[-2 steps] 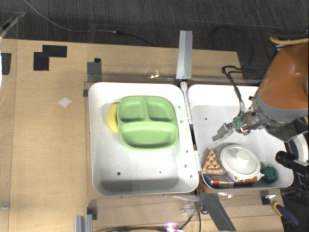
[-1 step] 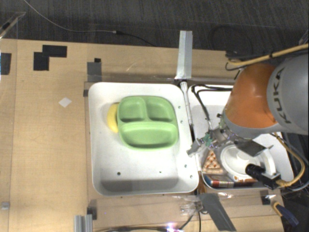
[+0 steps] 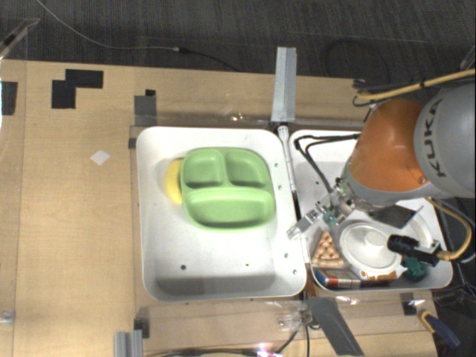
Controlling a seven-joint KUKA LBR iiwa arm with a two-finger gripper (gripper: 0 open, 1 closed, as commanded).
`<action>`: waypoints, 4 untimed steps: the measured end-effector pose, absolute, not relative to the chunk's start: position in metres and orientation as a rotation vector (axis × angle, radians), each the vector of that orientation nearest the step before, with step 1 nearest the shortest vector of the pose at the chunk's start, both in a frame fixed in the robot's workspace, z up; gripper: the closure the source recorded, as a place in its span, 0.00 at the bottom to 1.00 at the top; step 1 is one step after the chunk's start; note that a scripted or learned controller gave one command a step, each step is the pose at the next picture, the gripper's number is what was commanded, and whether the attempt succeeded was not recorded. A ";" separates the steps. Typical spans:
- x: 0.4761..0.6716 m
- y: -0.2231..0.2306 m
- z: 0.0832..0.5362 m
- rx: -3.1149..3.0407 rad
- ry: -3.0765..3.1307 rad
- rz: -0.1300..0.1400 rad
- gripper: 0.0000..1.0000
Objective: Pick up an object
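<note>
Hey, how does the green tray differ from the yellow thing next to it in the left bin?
The green tray is green and divided into compartments; the yellow thing is yellow and plain. The green tray is far larger. The green tray lies in full view, while the yellow thing is partly hidden at its left edge, so its shape is unclear. Both lie in the left bin.

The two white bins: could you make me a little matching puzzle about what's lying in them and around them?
Things:
1. green divided plate
2. yellow object
3. white bowl
4. waffle-patterned piece

Places:
A. right bin, under the arm
B. left bin, tucked under the plate's left edge
C. middle of the left bin
D. right bin, just left of the bowl

Pairs: 1-C, 2-B, 3-A, 4-D
</note>
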State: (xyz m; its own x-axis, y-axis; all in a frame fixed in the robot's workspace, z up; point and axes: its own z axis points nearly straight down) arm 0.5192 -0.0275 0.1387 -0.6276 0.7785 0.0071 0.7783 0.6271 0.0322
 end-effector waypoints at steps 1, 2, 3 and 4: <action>0.519 -0.028 0.139 1.354 2.827 0.051 0.00; 0.522 -0.029 0.137 1.207 2.886 0.061 0.00; 0.547 -0.048 0.186 0.572 3.082 0.003 0.00; 0.600 -0.054 0.186 1.561 2.719 0.004 0.00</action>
